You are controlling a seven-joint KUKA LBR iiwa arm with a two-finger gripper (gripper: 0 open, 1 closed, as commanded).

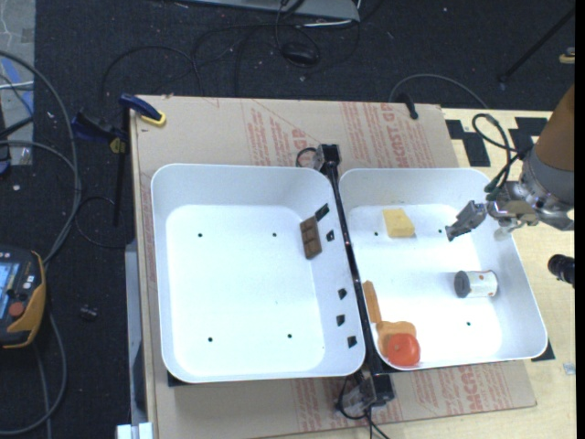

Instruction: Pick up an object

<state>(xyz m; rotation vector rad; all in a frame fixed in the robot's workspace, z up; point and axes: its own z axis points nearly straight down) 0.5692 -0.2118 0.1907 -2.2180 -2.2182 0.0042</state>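
Note:
The right bin holds a pale yellow block near its back. A small white cylinder with a dark grey end lies toward its right side. At its front left corner sits a red ball on an orange piece with an orange handle. In the left bin a brown block leans against the right wall. My gripper hangs over the back right of the right bin, to the right of the yellow block and above the cylinder. Nothing is seen in it.
The bins stand side by side on a cardboard sheet, parted by a dark divider with black clips. A blue and yellow clamp sits at the cardboard's back left corner. Cables lie on the dark floor behind.

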